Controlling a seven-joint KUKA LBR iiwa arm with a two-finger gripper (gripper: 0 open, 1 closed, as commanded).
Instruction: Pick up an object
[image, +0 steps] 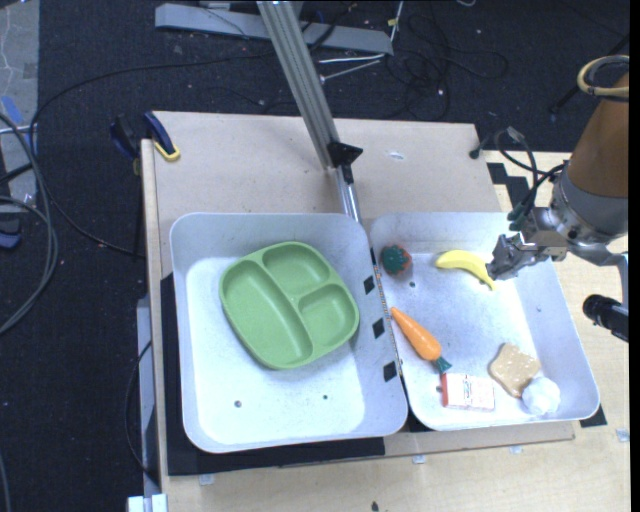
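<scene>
Across a pale wooden bench (270, 160) seen from above at a slant, two shallow white bins sit side by side, their inner edges touching. At the far right, the grey arm (598, 170) with its orange band reaches in over the right bin.

Filling much of the left bin (200, 400) is a green divided plate (288, 303) with three compartments, lying flat and turned at an angle, towards the far side of that bin.

Scattered over the floor of the right bin (570, 340) are several smaller toy items. An orange carrot (417, 335) with a green tip lies diagonally near the bin's left wall. A yellow banana (464, 264) lies in the far part of the bin, its right end pointing towards the gripper. A tan slice of toast (513, 369) rests towards the near right corner, with a white round object (541, 397) just beside it on the near side. A small white and red box (468, 392) lies flat near the front edge, just beside the carrot's green tip. A small round red and green item (397, 260), perhaps a strawberry, sits in the far left corner of this bin.

Low over the far right part of the right bin, the dark gripper (503, 261) sits just beside the banana's right end, possibly touching it. Whether its fingers are open or closed cannot be told, and nothing is clearly seen between them.
</scene>
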